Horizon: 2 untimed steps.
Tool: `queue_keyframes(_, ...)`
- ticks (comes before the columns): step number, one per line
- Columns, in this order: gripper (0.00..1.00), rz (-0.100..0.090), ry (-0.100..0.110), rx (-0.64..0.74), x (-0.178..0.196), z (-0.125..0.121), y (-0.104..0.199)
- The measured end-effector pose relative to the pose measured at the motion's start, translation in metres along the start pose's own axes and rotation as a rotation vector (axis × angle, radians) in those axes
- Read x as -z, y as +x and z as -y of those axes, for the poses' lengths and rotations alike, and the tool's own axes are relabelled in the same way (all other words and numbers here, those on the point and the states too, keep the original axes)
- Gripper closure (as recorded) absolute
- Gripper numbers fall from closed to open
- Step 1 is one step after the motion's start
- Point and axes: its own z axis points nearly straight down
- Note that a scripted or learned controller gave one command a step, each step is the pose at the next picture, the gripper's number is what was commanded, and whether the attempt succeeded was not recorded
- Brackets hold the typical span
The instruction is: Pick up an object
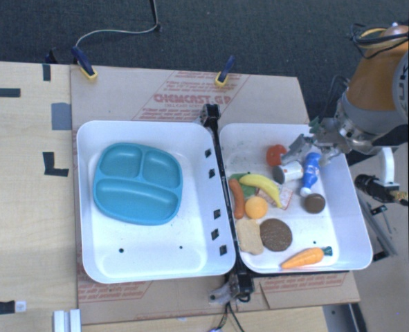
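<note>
the bench [24,206] is pale wood with dark tape marks, and a sheet of brown cardboard [183,95] printed in red lies over it under two shallow white bins. yellow-and-blue clamps [85,63] pin the cardboard's far edge. beyond the bench is dark carpet [259,19] with a thin cable [151,5] running across it.

the jaws [308,146] sit low over the far right part of the right bin [353,234], on a grey arm with an orange band [377,68]. how far apart they stand cannot be made out, and nothing is seen between them.

just under the jaws lies a blue and white bottle [309,172], tilted on its side, apparently touching them. a small silver can [287,173] lies just left of the bottle, and a red tomato-like piece [275,153] is just left of the jaws. nearer the camera than the jaws are a dark brown round piece [314,203], a yellow banana [261,186], an orange ball [256,207], a brown cookie [276,234], a pale bread-like piece [248,236] and a carrot [303,257] at the bin's near edge. a reddish sausage [237,198] lies along the divider side.

well left of the jaws, the left bin [149,261] holds a blue divided plate [138,183] with three compartments.
</note>
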Motion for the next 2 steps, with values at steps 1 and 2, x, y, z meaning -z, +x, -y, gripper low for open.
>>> queue_keyframes(1,0.0,0.005,-0.017,0.001,-0.0938,-0.0361,0.0394)
queue_keyframes(2,0.0,0.009,-0.026,0.001,-0.1015,-0.0319,0.0438)
